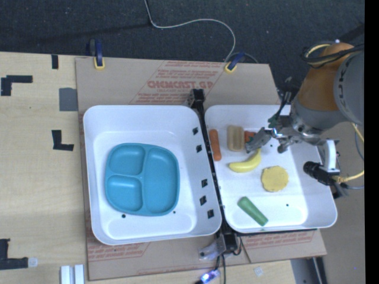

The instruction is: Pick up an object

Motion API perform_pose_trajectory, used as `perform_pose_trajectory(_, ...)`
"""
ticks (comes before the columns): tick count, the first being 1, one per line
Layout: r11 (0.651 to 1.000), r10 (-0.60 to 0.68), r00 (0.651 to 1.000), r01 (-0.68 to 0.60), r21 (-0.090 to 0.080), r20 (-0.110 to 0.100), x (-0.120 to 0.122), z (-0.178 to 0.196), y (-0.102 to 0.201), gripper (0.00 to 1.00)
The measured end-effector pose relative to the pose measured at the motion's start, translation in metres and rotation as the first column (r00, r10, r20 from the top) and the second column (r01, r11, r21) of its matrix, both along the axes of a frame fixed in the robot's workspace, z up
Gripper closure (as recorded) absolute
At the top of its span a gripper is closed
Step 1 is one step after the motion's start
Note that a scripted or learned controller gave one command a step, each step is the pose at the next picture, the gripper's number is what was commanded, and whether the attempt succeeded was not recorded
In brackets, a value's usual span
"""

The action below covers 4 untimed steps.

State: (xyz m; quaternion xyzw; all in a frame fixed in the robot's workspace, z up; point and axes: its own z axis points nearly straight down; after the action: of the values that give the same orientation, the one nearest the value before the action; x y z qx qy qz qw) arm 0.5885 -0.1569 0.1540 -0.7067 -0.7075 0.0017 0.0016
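Banana is lying in the right bin, and everything else is sitting around it: a tan block just above it, an orange carrot to its left against the divider, a yellow round biscuit to its lower right, and a green stick well below it. The claw is hanging just above and right of the banana's upper tip, near the tan block; whether it is released or clenched I cannot tell. The banana is looking like a light, stiff, smooth toy, so gripping across its thick middle is probably safest. A blue divided plate is resting far left of the banana, in the other bin.
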Motion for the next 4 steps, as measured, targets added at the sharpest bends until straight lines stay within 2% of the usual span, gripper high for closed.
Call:
perform_pose_trajectory(1, 1.000, 0.001, 1.000, -0.001, 0.001, -0.002, 0.005, -0.051, 0.008, 0.00)
perform_pose_trajectory(2, 1.000, 0.000, 1.000, 0.000, -0.002, 0.003, 0.005, -0.070, 0.008, 0.00)
perform_pose_trajectory(3, 1.000, 0.001, 1.000, -0.001, -0.003, 0.006, 0.006, -0.058, 0.008, 1.00)
perform_pose_trajectory(4, 1.000, 0.000, 1.000, 0.000, -0.001, 0.007, -0.001, -0.012, 0.006, 1.00)
